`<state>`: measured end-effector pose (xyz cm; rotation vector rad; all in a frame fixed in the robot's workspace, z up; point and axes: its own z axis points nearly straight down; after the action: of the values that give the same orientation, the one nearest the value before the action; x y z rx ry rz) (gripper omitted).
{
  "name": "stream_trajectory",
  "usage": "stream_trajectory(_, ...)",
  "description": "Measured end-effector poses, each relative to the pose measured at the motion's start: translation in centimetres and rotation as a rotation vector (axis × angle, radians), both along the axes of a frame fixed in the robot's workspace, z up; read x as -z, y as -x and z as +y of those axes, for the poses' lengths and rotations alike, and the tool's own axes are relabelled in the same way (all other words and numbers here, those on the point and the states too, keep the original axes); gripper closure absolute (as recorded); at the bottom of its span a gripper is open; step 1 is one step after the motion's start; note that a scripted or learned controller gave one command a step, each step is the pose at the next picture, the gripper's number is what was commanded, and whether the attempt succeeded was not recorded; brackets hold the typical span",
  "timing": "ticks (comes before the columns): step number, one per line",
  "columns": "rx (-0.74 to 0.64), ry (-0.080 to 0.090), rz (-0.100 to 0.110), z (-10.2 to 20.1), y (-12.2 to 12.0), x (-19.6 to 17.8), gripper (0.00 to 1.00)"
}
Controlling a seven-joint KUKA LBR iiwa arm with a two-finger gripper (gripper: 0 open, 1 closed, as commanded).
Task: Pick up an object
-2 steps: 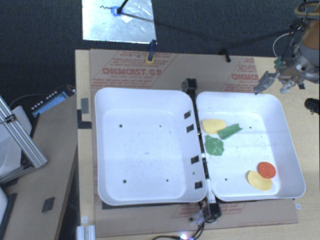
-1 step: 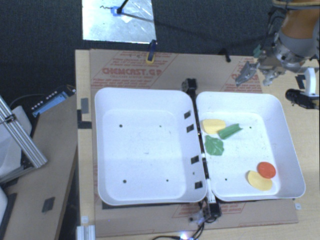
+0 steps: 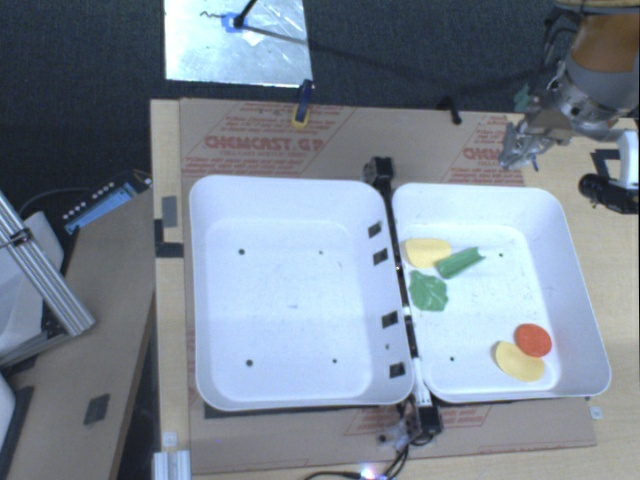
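Sitting untouched in the right bin (image 3: 575, 268) are all the candidate objects: a yellow piece (image 3: 427, 252) near the divider, a green stick-shaped piece (image 3: 460, 262) touching its right side, a green leaf-shaped piece (image 3: 428, 292) just below those two, and, well apart toward the bin's near right corner, a red-orange disc (image 3: 533, 340) overlapping a second yellow piece (image 3: 519, 362). Nothing is lifting off the bin floor, so the pick is reading as not yet done. The left bin (image 3: 290, 288) is lying beside it, sharing the middle edge with its row of black clips. The claw (image 3: 518, 152) is hanging beyond the right bin's far rim, over the cardboard sheet (image 3: 270, 138) covering the tabletop, apart from every object; nothing is showing between its tips, and they are too small and blurred here, so whether they are apart or together is something I cannot tell. Judging from this: remaining work is everything — moving in over the bin, descending on one piece, closing, lifting. The clustered trio by the divider is looking trickier to isolate than the disc pair.
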<state>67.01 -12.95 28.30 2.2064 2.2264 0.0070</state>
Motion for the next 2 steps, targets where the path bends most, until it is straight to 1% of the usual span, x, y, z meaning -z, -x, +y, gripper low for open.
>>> stream_trajectory(1, -0.007, -0.006, 0.001, 11.4, 0.0, -3.9, 1.00)
stream_trajectory(2, -0.004, -0.005, 0.001, 19.7, 0.1, -8.6, 1.00)
